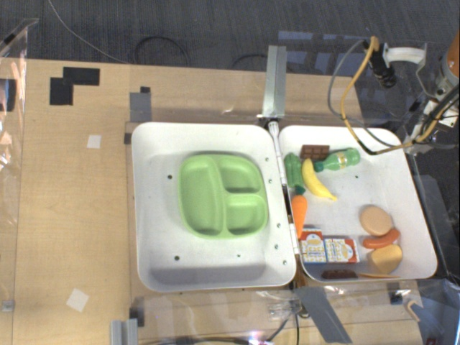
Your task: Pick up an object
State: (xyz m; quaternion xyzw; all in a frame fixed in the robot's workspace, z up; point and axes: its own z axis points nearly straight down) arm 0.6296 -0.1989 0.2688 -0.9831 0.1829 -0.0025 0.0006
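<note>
Cannot tell open from shut on the arm [442, 77], up past the far right corner of the right bin [424, 214], among cables. Well apart from it, in that bin: banana [316, 180], bottle [339, 159] and chocolate [315, 151] far left, carrot [299, 213] and box [328, 249] nearer, roll [376, 220] and sausage [381, 238] near right. In the left bin [154, 264], a green tray [221, 195].

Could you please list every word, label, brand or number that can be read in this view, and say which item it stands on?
No text can be read.
Small carton in the right bin: a red, white and blue printed label, too small and blurred to read.
Green bottle: no label legible.
Brown bar: no print legible.
Green divided tray in the left bin: plain, no markings.
</note>
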